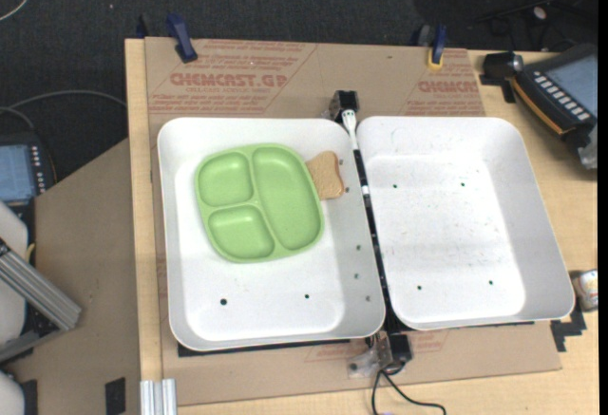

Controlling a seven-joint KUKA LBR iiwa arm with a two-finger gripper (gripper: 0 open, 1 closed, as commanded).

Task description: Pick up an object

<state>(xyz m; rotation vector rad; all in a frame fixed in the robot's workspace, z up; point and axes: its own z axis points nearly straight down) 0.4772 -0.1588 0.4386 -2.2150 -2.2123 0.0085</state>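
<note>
Camera view, looking down at a slant on the bench. Two shallow white bins stood side by side on a brown cardboard sheet printed in red. The left bin held a green divided plate, lying flat in the bin's upper half, with two smaller compartments on its left side and one longer compartment on its right. A small tan slab, roughly rectangular, lay at the plate's upper right edge, touching its rim, between the plate and the bin's right wall. Whether the slab rested partly on the rim could not be told. The right bin showed a bare white floor with a few small dark dots. A black clip sat at the far end of the seam where the two bins met. A blue clamp gripped the sheet's far left edge and a yellow clamp its far right edge. A dark handheld console lay at the bench's right edge. Whether the claw was spread or pressed together could not be told.
</note>
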